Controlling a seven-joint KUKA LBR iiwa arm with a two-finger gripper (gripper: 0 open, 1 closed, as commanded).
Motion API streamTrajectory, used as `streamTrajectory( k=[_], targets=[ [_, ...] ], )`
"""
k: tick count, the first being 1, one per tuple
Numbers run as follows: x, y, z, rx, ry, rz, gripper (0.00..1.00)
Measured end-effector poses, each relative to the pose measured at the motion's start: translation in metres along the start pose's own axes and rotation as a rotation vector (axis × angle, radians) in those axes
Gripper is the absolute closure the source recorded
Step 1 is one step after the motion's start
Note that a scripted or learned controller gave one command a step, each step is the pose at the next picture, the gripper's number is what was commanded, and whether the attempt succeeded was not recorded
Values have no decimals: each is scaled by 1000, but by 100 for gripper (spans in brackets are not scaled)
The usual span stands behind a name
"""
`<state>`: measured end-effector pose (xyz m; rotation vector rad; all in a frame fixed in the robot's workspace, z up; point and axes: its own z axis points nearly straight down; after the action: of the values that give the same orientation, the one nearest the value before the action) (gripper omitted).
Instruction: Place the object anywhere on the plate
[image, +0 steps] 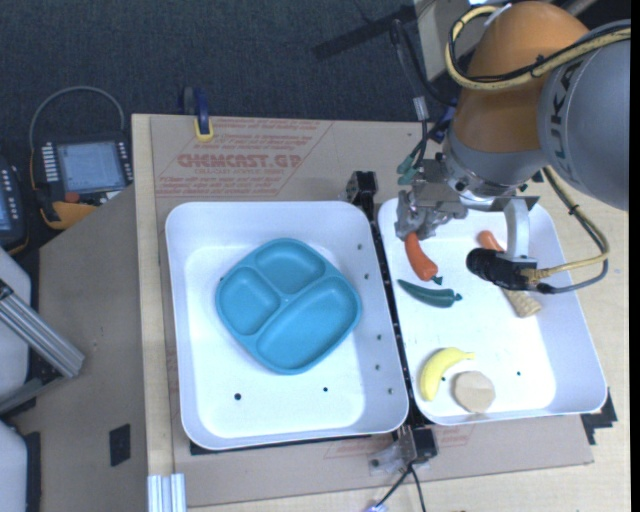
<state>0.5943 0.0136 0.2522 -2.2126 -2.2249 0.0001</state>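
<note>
Red pepper (423, 257) lies just beneath my claw (414, 226) by the far-left corner of the right bin (545, 350), long axis running toward its near edge; whether the claw is open or closed, I cannot tell.

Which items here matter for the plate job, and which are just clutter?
Job: blue three-compartment plastic plate; claw; long orange-red pepper by it, likely the pick.
Clutter: dark green pod; yellow banana; round beige disc; small orange piece; tan ridged piece.
</note>
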Motion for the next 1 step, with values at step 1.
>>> streamTrajectory(
  k=[1],
  targets=[
    [44, -18, 22, 2, -1, 1, 100]
  ],
)
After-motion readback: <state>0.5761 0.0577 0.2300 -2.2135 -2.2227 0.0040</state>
